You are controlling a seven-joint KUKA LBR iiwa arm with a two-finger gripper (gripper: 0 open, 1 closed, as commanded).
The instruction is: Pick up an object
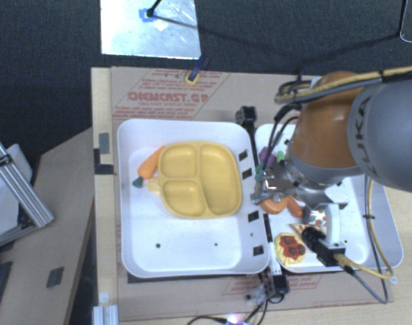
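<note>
View from above, at a slant, of a bench with two shallow white bins side by side on a sheet of printed cardboard [167, 92]. The left bin [186, 252] held a yellow plate [196, 179] with three compartments, lying flat near the bin's middle. A toy carrot [149, 163] lay against the plate's left edge, its green tip pointing toward the bin's left wall.

The grey arm [390, 135] with its orange band reached in from the right and covered much of the right bin [385, 244]. The gripper [268, 195] hung low over that bin's left side, close to the wall between the two bins. Whether it was open or closed could not be told, since the wrist hid it from above, and nothing could be seen in its grasp.

An orange object [282, 206] lay on the bin floor just beside the gripper, partly under the wrist; whether the two touched could not be told. Nearer the front of the same bin lay a toy pizza slice [291, 248] with red topping. A small red and white item [319, 218], too small to identify, sat between the orange object and the pizza slice.
</note>
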